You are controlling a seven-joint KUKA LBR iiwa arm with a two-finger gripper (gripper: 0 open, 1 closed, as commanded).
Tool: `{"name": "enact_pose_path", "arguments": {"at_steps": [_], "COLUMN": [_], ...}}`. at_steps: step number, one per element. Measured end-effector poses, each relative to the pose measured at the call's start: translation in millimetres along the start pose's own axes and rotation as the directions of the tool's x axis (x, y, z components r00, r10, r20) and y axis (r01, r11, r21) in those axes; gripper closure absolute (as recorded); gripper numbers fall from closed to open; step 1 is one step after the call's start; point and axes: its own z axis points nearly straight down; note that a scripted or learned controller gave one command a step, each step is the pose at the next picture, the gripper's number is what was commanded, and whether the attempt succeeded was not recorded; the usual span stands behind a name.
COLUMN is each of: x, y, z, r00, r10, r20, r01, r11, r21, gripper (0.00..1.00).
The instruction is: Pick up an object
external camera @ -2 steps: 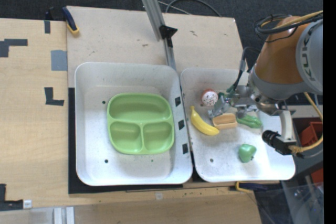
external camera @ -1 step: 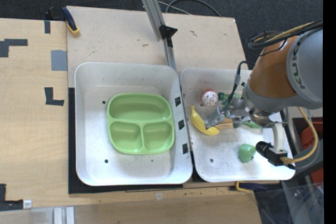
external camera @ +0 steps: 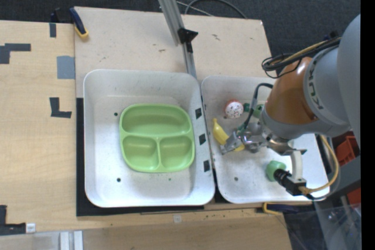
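pincer [external camera: 234, 144] at yellow object [external camera: 220, 133], near right bin's left wall [external camera: 208, 126].

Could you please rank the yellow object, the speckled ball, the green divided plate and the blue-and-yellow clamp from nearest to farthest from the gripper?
From the gripper:
1. Yellow object, right bin, at the fingertips on the left-bin side.
2. Speckled ball, right bin, toward its far wall.
3. Green divided plate, left bin.
4. Blue-and-yellow clamp, bench's far-left corner.

Part of the right bin [external camera: 234, 187] is hidden by the arm [external camera: 304, 96], which is itself cut off at the right edge, and the green object [external camera: 273, 170] is partly covered.
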Motion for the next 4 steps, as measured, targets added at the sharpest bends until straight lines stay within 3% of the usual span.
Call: {"name": "enact_pose_path", "arguments": {"at_steps": [1, 4], "x": [1, -7], "y": [1, 4], "z": [-13, -172], "r00": [1.000, 1.000], "r10": [-0.001, 0.000], "r20": [0.000, 0.002], "r01": [0.001, 0.000], "r11": [1.000, 1.000], "r21": [-0.004, -0.013], "gripper": [1.00, 1.00]}}
